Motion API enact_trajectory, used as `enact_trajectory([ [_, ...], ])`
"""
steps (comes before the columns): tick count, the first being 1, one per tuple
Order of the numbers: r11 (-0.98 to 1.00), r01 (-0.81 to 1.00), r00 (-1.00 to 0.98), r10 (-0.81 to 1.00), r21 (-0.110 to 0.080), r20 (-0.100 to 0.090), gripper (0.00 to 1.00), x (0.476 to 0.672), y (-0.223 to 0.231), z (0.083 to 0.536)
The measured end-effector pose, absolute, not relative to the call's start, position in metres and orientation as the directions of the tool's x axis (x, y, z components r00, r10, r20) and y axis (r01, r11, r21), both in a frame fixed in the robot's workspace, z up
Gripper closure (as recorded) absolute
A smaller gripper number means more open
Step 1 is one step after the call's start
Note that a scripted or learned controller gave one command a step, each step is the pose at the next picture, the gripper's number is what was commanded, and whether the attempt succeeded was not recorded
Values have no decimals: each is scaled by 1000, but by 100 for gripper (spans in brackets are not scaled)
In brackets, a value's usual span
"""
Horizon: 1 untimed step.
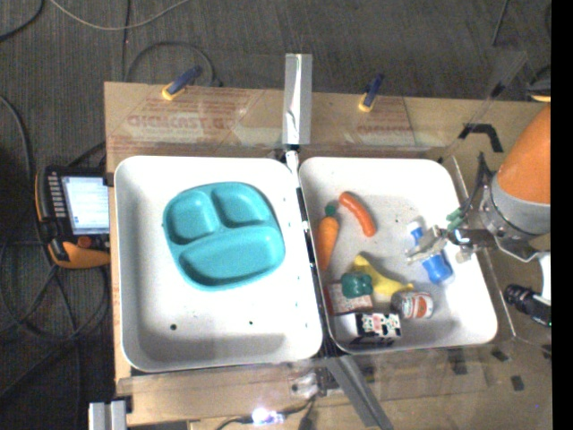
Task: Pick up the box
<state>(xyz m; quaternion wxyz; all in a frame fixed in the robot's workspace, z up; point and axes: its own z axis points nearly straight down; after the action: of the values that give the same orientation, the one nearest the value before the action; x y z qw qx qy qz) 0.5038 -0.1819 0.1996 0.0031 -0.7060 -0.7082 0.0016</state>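
Left bin (134, 267) holds teal tray (224, 233); right bin (466, 321) holds my gripper (433, 240), fingers spread, gripping nothing, over blue bottle (436, 265) at right side; box (377, 325) sits at front wall, apart from me; carrot (327, 236), sausage (357, 212), can (416, 305) nearby.

This looks like a robotics lab. A plywood tabletop (224, 119) stands on dark carpet (269, 16) strewn with loose cables (85, 12), and clamps (182, 81) hold its far edge. A handheld control pendant (76, 213) with a lit screen lies at the left. Two white bins (134, 330) sit side by side, one holding a teal divided tray (224, 233), the other toy food and small packages, beside the grey-and-orange arm (528, 182).
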Motion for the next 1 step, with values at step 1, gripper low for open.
enact_trajectory([
  [1, 14, 1000, -14, 1000, -7, -1, 0, 587, -191, 108],
])
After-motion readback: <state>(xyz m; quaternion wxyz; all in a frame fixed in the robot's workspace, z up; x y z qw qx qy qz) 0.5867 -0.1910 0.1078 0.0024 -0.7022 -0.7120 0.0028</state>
